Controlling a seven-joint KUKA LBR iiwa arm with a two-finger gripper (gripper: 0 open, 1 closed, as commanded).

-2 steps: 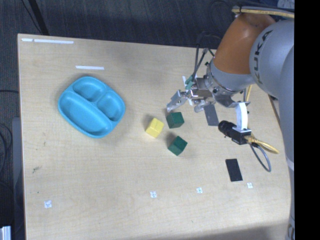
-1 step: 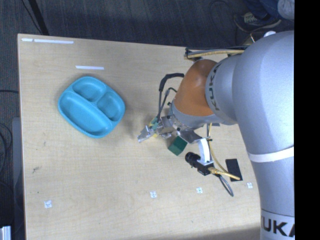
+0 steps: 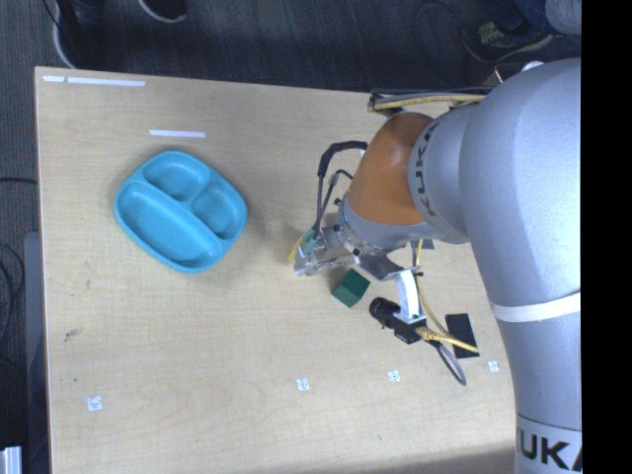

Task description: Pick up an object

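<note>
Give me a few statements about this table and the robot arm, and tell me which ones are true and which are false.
1. The blue plate is divided into three compartments. True.
2. The green block lies in the blue plate. False: it lies on the wooden tabletop, close by the gripper and well apart from the plate.
3. The arm has an orange band above its wrist. True.
4. The blue plate sits to the right of the gripper in this view. False: it sits to the left of it.
</note>
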